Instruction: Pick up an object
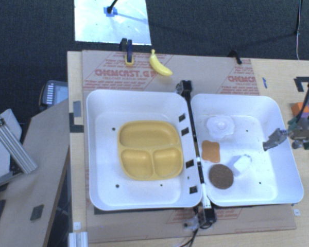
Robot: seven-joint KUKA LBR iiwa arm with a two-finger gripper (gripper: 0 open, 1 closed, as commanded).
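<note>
The gripper [274, 138] hangs at three o'clock over the right bin [265, 189], but whether its jaws are apart or together I cannot tell. Its candidates lie at about eight o'clock from it: a small white block [241, 163] nearest, touching a brown disc [221, 176], with an orange piece [211, 151] and a white lid [219, 126] beyond. I judge the white block best, approached straight down and centred. The board [113, 73] under the bins reads "CHEMCAST".
</note>
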